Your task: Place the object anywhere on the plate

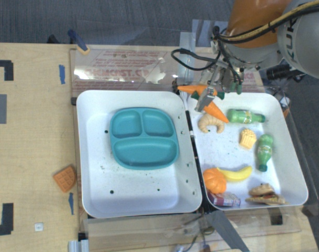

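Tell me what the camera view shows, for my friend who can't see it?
A robot gripper hangs over the far corner of the right bin, just above a toy carrot and a croissant. That bin also holds two green bottles, corn, a banana and an orange. The left bin holds a blue plate with nothing on it.
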{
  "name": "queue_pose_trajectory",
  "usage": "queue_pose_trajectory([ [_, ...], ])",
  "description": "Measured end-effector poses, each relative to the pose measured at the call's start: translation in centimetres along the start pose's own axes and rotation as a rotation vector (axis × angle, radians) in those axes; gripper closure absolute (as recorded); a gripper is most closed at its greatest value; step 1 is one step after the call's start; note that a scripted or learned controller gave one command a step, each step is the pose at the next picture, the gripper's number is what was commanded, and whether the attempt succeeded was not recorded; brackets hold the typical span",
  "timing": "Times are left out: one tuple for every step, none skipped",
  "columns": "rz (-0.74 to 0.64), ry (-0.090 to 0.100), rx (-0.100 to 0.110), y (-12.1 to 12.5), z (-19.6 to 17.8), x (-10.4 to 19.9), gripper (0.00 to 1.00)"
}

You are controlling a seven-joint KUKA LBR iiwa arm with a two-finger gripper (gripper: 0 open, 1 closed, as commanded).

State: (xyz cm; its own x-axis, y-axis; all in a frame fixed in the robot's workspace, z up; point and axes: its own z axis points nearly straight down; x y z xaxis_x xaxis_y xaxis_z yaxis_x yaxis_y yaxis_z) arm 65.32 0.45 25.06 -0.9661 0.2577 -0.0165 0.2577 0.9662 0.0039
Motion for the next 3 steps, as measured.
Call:
queue_pose_trajectory([
  [-0.056, 0.015, 0.001, 4.2, 0.6, 4.3, 1.0],
  [-0.331, 0.014, -0.001, 2.5, 6.4, 9.9, 1.0],
  [-0.331, 0.012, -0.001, 2.5, 6.3, 9.9, 0.0],
])
